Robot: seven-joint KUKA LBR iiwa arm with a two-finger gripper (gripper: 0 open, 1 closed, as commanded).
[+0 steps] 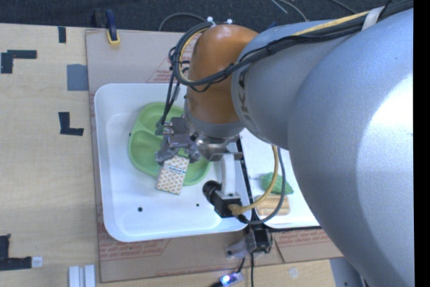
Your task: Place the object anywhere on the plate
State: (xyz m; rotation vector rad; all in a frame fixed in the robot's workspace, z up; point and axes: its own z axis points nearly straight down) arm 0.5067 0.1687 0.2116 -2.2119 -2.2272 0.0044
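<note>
A green plate lies in the left white bin, partly hidden under the arm. My gripper hangs over the plate's near right edge. A small tan packet with a dotted pattern sits between the fingertips by its top edge. Its lower half hangs over the plate's rim and the bin floor. The gripper is shut on the packet.
The right bin holds a green item and a tan wooden block, both largely behind the arm. A yellow cable loops down by the wrist. The bin divider runs just right of the gripper.
</note>
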